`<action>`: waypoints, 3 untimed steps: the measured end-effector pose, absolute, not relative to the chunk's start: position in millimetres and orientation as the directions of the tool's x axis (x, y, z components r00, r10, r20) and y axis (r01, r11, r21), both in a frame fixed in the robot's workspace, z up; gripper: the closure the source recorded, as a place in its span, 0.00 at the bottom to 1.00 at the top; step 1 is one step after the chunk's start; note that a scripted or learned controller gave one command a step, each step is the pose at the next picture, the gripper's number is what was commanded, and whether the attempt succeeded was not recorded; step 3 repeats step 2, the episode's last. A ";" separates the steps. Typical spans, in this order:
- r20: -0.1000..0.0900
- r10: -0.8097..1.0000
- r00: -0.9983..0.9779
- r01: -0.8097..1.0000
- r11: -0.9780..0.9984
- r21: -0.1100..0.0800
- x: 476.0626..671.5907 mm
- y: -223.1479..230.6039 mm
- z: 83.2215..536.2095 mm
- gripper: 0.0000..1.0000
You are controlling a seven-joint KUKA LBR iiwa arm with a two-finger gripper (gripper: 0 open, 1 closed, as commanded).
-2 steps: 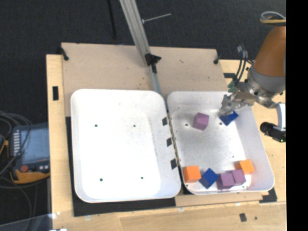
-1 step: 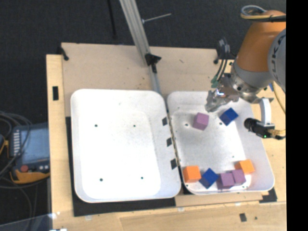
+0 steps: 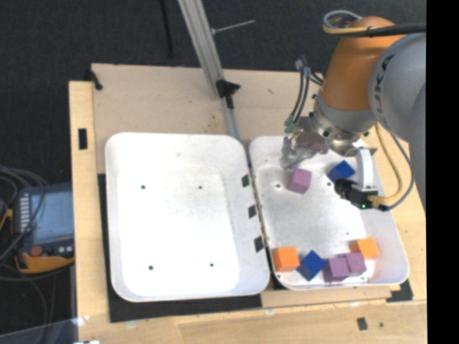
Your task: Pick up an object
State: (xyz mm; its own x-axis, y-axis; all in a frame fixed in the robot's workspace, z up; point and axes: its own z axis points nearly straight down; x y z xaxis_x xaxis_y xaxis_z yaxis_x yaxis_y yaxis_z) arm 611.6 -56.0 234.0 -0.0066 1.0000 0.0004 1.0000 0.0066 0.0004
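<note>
My pincer (image 3: 295,158) low in right bin (image 3: 323,221), upper middle of frame, just above purple cube (image 3: 299,180). Grip state? Honestly can't tell. Nothing lifted yet, pick not done.

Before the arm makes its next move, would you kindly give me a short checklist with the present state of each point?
1. Claw is over the right bin: ok.
2. A target is near: the purple block lies just below the claw: ok.
3. Block is between the claw's tips: cannot tell.
4. Purple block stands apart from the blue block: ok.
5. The blocks along the bin's near edge lie away from the claw: ok.
</note>
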 end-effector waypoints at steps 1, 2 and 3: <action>0.001 1.000 -0.008 1.000 0.008 0.003 627.2 -1.3 243.0 1.00; 0.000 1.000 -0.007 1.000 0.007 -0.001 631.0 51.7 230.9 1.00; 0.000 1.000 -0.007 1.000 0.007 -0.001 631.0 51.7 230.9 1.00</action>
